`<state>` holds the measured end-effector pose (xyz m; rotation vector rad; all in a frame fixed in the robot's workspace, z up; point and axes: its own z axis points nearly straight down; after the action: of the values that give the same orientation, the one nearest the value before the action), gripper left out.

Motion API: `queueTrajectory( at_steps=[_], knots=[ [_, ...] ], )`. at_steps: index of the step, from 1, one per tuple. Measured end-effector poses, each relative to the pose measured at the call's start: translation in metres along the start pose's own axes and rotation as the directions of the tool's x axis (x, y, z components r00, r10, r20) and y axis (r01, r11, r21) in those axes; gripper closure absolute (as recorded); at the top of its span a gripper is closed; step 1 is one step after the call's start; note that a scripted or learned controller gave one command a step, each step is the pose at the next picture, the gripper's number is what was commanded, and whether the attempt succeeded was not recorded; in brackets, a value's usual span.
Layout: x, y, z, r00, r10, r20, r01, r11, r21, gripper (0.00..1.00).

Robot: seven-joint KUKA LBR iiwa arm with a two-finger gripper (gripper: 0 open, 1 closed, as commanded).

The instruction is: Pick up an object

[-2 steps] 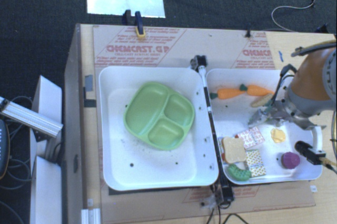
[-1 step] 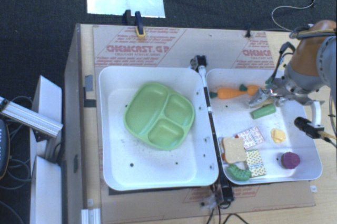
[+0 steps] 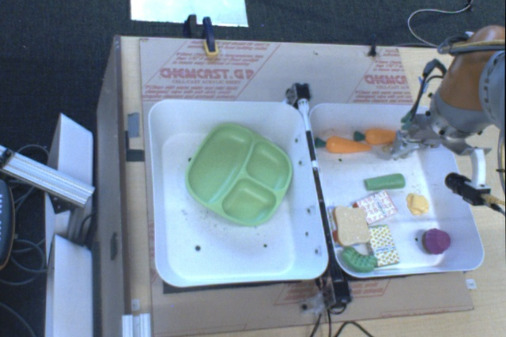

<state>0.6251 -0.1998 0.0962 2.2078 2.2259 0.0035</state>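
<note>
Gripper (image 3: pixel 402 144) at right bin's (image 3: pixel 466 210) twelve o'clock, beside carrot (image 3: pixel 348 145); finger opening cannot be told.

Green tray (image 3: pixel 239 183), orange carrot (image 3: pixel 348 145)

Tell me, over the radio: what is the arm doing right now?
Gripper low in right bin, at the orange carrot. Nothing seen held. Green block just below it.

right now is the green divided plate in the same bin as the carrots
No, the green plate lies in the left bin, while the carrots lie in the right bin.
</note>
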Motion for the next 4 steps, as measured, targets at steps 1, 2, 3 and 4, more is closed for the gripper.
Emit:
queueTrajectory(
  at_steps=[1, 2, 3, 4],
  knots=[
    [0.000, 0.000, 0.000, 1.000, -0.001, 0.000, 0.001, 1.000, 0.000, 0.00],
    [0.043, 0.035, 0.017, 1.000, 0.015, -0.007, -0.015, 0.999, 0.045, 0.00],
    [0.059, 0.035, 0.017, 1.000, 0.015, 0.000, -0.015, 0.999, 0.044, 0.00],
    [0.074, 0.035, 0.017, 1.000, 0.016, 0.001, -0.016, 0.999, 0.044, 0.00]
  ],
)
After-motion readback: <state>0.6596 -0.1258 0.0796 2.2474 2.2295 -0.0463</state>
